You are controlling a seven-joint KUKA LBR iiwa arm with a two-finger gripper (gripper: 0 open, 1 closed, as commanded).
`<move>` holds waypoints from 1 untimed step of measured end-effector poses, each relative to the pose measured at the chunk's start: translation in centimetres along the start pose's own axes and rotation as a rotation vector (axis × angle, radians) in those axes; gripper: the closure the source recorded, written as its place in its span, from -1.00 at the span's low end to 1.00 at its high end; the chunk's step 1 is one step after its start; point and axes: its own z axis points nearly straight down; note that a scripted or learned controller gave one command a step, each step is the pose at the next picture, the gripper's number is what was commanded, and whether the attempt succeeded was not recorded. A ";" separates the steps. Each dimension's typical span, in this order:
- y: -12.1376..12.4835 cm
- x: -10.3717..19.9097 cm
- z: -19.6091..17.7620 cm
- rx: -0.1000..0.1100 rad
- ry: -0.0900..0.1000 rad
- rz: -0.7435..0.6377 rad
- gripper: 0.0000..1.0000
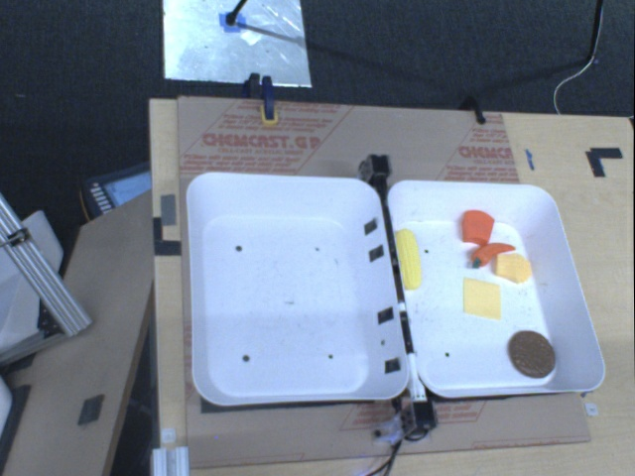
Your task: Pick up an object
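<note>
Objects for picking, six small toy pieces, all lay in the right-hand shallow white plastic bin (573,266). In the fixed overhead view a yellow corn cob (408,258) lay lengthwise against that bin's left wall, just beside the join between the two bins. Toward the far side sat an orange wedge-shaped piece (476,225), and just below it lay a smaller orange sliver (490,254). That sliver was touching or nearly touching a yellow-orange chunk (514,267). A flat pale yellow square (483,298) lay near the middle of the floor, apart from the others. A round brown disc (532,353) rested near the bin's front right corner.

The left-hand white bin (288,286) adjoined it, with small black clips (377,254) spaced along the shared edge. Both bins stood on a brown cardboard sheet with red print (327,132), which lay on the light wooden bench (109,296). Beyond the bench, a crinkled silvery sheet (236,28) lay on the dark floor. Whether the pincer was open or closed could not be told.
</note>
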 end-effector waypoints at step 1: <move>0.0 0.0 0.0 0.000 0.000 0.000 1.00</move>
